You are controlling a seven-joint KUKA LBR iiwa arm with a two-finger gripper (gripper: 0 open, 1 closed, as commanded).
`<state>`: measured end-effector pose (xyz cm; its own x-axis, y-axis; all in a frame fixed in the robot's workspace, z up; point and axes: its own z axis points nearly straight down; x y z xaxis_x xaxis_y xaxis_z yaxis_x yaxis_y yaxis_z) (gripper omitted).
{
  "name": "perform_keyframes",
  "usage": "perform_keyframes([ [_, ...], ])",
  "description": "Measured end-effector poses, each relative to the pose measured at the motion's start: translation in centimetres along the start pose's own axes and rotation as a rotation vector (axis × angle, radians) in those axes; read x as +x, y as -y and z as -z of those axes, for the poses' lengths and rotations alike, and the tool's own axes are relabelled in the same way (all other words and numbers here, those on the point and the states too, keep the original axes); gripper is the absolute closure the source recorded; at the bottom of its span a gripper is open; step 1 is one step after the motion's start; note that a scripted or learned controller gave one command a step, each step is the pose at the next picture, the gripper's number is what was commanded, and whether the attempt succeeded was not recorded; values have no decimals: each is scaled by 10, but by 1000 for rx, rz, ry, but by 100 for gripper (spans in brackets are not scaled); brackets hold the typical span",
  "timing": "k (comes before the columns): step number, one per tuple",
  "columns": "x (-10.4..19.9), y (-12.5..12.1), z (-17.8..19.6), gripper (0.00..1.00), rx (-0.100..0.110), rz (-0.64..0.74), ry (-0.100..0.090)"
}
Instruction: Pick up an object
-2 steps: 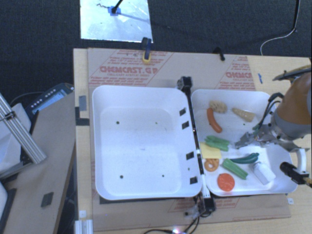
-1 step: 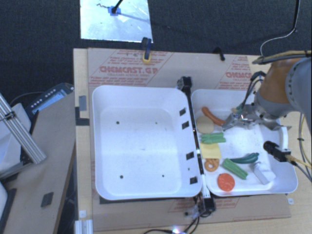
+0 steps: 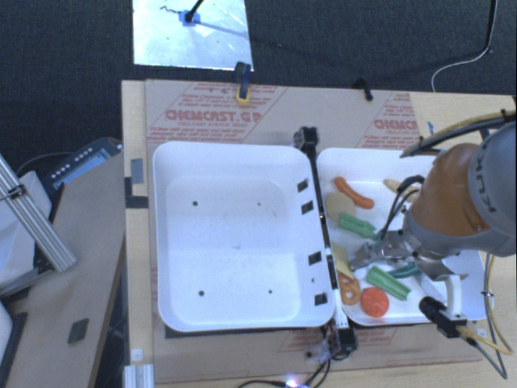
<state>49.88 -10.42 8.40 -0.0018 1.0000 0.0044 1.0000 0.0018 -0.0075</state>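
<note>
gripper low in the right bin, among toy food

the gripper (image 3: pixel 373 253) sits low in the right bin (image 3: pixel 365 164), its grey metal fingers (image 3: pixel 361 256) pointing toward the divider between the bins. whether they are spread or closed cannot be told from here; nothing is plainly seen between them.

just above the fingers lies a green piece (image 3: pixel 355 225), tilted, close to touching the gripper body. just below them lies a second green piece (image 3: pixel 388 282), and beside that, nearer the bin's front edge, a round red-orange object (image 3: pixel 374 301). to the divider side of the fingers sits a pale yellow piece (image 3: pixel 340 259), with an orange ring-like shape (image 3: pixel 349 289) below it. further up the bin from the fingers, an orange sausage-shaped object (image 3: pixel 354 192) lies apart from the rest, with a pale cream piece (image 3: pixel 338 208) between it and the divider.

behind the gripper rises the wrist with its orange band (image 3: pixel 448 192), then the grey arm (image 3: pixel 497 192) going off to the right.

across the divider, well away from the fingers, is the left bin (image 3: pixel 234 233), its white floor marked by a few small dark dots.

both bins rest on a brown board (image 3: pixel 266 107) printed in red; "chemcast gp" reads on it beyond the left bin, and the same lettering repeats, partly cut off, beyond the right bin. a yellow-and-blue clamp (image 3: pixel 242 83) grips the board's far edge.
</note>
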Motion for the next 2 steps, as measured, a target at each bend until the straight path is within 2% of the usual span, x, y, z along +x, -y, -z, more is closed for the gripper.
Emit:
perform_keyframes([
  [1,-37,13,0,0,-6,-4,5],
  [2,-15,-56,2,0,-15,6,6],
])
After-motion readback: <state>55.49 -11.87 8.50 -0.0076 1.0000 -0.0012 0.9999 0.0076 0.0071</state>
